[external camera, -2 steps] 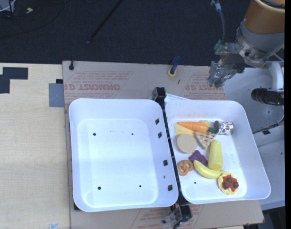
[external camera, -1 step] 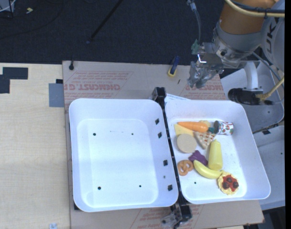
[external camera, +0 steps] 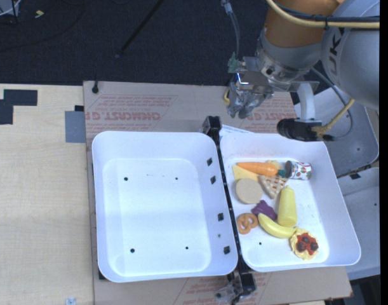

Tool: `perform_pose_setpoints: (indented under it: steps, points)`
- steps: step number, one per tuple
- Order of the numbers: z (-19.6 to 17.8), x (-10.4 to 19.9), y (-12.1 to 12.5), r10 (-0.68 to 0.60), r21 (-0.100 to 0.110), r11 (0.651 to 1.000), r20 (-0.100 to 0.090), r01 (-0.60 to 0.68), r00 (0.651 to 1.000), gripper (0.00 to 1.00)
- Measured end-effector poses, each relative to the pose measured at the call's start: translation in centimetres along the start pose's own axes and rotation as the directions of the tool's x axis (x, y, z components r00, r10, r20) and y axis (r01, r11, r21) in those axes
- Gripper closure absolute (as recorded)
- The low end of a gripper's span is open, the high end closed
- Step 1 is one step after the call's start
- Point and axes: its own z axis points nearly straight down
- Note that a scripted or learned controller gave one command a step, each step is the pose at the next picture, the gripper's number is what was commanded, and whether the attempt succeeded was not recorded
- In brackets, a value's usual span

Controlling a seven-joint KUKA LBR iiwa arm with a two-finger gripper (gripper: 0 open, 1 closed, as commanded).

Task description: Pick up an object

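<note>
The surface [external camera: 35, 189] is pale wood on the left. A brown cardboard sheet [external camera: 149, 110] with red print lies on it, and two white bins sit side by side on the cardboard. A few grey and dark patches mark the wood near its far left corner. Behind the surface the floor [external camera: 117, 24] is dark, with thin cables and a stand leg lying across it.

The left bin [external camera: 111, 151] is white with small dark holes in its floor. The right bin [external camera: 336, 189] holds a bunch of toy foods, all close together in its middle. An orange carrot [external camera: 260, 168] lies near the far edge, with a small can [external camera: 300, 169] just beside it. Below them are a tan round cookie [external camera: 247, 191] and a waffle wedge [external camera: 273, 184]. A purple piece [external camera: 263, 209] touches a yellow-green bottle shape [external camera: 286, 206]. A yellow banana [external camera: 275, 226] lies under that, with a small pretzel [external camera: 247, 222] to its left. A little pizza [external camera: 306, 244] sits near the bin's near right corner.

The grey arm [external camera: 352, 37] with its orange band comes in from the top right. The tool [external camera: 244, 107] hangs above the cardboard, past the far edge of the right bin, and holds nothing. I cannot tell if it is apart or together
</note>
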Motion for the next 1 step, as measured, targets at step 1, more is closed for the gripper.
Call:
perform_pose_setpoints:
  steps: [1]
  points:
    - [1.46,4.61,0.00,0.000,0.002,1.000,0.000,0.000,1.000,1.00]
